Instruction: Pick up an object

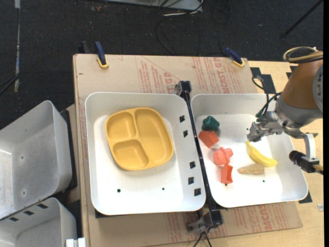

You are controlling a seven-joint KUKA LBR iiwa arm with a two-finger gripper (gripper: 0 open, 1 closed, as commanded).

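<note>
The right bin (288, 189) holds a yellow banana (261, 155), a tan bread slice (252, 170), a dark green toy (210, 123), an orange-red piece (208, 138) and pink and red pieces (223, 157). My gripper (255, 133) comes in from the right and sits just above the banana's upper left end, close to it. Its tip is dark and small in this view. Nothing shows between its fingers.
The left bin (97, 189) holds a yellow divided plate (139, 138). A black divider (194, 143) runs between the bins. The arm's orange band (303, 86) hangs over the right bin's far right side. Two grey tubs (31, 153) stand off the bench at left.
</note>
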